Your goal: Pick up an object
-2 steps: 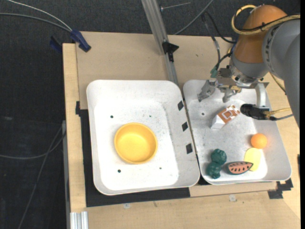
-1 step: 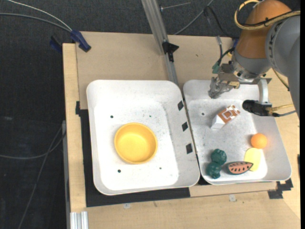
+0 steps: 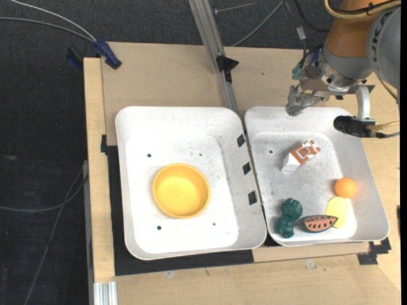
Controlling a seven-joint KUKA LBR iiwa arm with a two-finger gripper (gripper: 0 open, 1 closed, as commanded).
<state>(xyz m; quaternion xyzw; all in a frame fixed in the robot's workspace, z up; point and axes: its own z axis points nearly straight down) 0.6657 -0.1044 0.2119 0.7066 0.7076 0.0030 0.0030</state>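
Hovering over the far rim of the right bin (image 3: 356,224), the pincer (image 3: 297,105) held nothing, whether spread or closed I could not tell, and would best descend squarely onto the carton (image 3: 301,155) lying apart near the bin's middle.

A yellow bowl (image 3: 181,190) sits in the left bin (image 3: 137,234). The right bin (image 3: 369,170) holds small toys. The gripper (image 3: 296,107) hangs above its far edge.
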